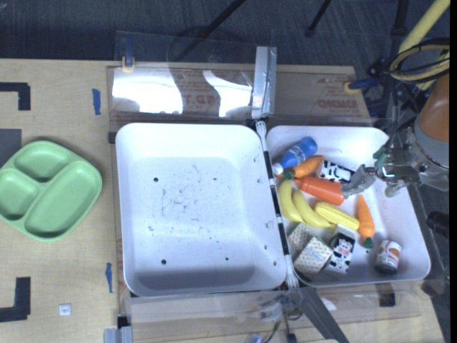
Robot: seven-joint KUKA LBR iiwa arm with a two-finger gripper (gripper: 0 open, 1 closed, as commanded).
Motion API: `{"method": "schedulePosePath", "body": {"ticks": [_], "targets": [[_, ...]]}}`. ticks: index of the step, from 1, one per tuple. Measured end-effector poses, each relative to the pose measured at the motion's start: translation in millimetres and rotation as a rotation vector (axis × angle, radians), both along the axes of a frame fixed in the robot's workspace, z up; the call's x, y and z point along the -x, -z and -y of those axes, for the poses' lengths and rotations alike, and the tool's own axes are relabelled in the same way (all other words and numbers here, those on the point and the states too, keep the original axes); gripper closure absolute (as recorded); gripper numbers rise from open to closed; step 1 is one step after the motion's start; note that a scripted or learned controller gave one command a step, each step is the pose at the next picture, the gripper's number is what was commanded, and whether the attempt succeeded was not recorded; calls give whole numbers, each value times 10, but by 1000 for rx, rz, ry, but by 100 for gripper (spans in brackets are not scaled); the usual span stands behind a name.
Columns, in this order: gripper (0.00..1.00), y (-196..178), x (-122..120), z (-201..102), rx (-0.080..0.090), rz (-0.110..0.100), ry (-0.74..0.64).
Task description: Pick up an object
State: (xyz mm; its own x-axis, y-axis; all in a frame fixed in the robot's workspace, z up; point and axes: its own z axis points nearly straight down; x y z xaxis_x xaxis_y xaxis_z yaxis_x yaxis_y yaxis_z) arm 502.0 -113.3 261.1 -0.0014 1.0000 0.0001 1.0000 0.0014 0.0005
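Observation:
The right bin holds a heap of toy food. There is a blue bottle, a small orange carrot, a red-orange piece, a yellow banana and a second carrot. My gripper hangs over the bin's right half, above the second carrot and just right of the red-orange piece. Its fingers are spread open, with only white bin floor between them.
Also in the right bin are a black-and-white block, a waffle-patterned piece and a small can. The left bin sits beside it. A green divided plate lies on the bench at far left.

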Motion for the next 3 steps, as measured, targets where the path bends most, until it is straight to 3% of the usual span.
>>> {"method": "schedulePosePath", "body": {"ticks": [1, 2, 3], "targets": [[0, 1032, -295, 616, 0, -1, 48], [0, 1745, -327, 764, 1, 5, -84], [100, 1635, -335, 783, 3, 9, -80]]}}
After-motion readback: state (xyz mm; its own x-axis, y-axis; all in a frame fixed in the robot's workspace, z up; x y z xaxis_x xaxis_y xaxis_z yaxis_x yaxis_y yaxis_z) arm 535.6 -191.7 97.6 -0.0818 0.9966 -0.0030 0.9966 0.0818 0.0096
